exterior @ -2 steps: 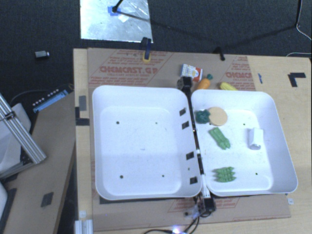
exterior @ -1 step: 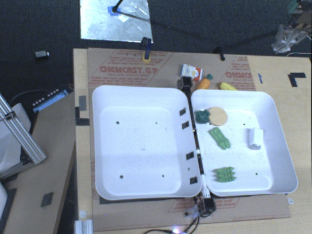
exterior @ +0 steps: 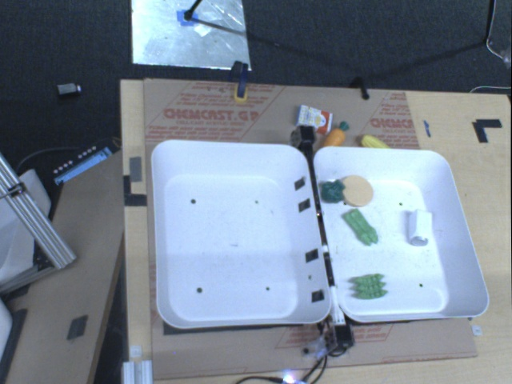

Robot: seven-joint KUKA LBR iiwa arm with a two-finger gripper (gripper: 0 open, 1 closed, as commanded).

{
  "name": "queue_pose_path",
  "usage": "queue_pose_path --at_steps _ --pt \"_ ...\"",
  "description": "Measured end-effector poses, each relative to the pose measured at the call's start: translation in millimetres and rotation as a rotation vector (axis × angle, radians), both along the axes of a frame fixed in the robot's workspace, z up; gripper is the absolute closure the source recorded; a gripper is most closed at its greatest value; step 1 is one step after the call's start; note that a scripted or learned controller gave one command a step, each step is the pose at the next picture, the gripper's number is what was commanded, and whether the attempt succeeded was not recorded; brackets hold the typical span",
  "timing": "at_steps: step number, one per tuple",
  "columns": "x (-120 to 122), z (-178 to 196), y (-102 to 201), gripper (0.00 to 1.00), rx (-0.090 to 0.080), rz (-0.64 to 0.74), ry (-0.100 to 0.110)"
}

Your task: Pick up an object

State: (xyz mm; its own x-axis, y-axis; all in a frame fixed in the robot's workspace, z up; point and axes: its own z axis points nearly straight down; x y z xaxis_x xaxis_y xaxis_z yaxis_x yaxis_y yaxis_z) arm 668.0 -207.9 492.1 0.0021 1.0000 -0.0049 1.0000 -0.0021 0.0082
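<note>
- Dark carpet (exterior: pixel 48 22) covers the floor round the bench, with a small grey block (exterior: pixel 70 90) lying on it at far left.
- Metal framing (exterior: pixel 28 218) slants in at the left edge, and a black strip with a blue end (exterior: pixel 80 162) lies just above it.
- A shiny metal sheet (exterior: pixel 188 22) lies on the carpet beyond the bench, with blue tape on it.
- The bench top (exterior: pixel 104 294) is pale wood, and a brown cardboard sheet (exterior: pixel 216 112) with red lettering is spread under both bins.
- A yellow and blue clamp (exterior: pixel 239 82) sits at the cardboard's far edge.
- The left bin (exterior: pixel 232 238) is white, with a few small dark spots on its floor.
- Black clips (exterior: pixel 304 206) run along the seam where the two bins touch.
- Just beyond the seam lie a white and red packet (exterior: pixel 314 118), an orange piece (exterior: pixel 334 137) and a yellow piece (exterior: pixel 374 142).
- The right bin (exterior: pixel 468 278) holds the things to pick.
- A dark green lump (exterior: pixel 332 190) touches a tan disc (exterior: pixel 358 190) near the far left corner.
- A green stick (exterior: pixel 362 226) lies below them, and a ridged green piece (exterior: pixel 368 286) lies near the front.
- A white roll (exterior: pixel 418 227) lies apart to the right.
- Whether the gripper is released or clenched cannot be told.
</note>
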Motion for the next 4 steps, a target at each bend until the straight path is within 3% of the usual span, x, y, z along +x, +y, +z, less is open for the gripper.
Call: queue_pose_path --at_steps 1,2,3,4 --pt "-18.1 47.4 1.9 1.0 0.002 0.004 0.0" --pt "-32.9 -195.3 16.5 1.0 0.009 0.003 0.021" --pt "-5.8 -287.6 132.0 1.0 0.01 0.016 0.012" --pt "-36.3 -88.8 181.0 1.0 0.006 0.012 -0.013"
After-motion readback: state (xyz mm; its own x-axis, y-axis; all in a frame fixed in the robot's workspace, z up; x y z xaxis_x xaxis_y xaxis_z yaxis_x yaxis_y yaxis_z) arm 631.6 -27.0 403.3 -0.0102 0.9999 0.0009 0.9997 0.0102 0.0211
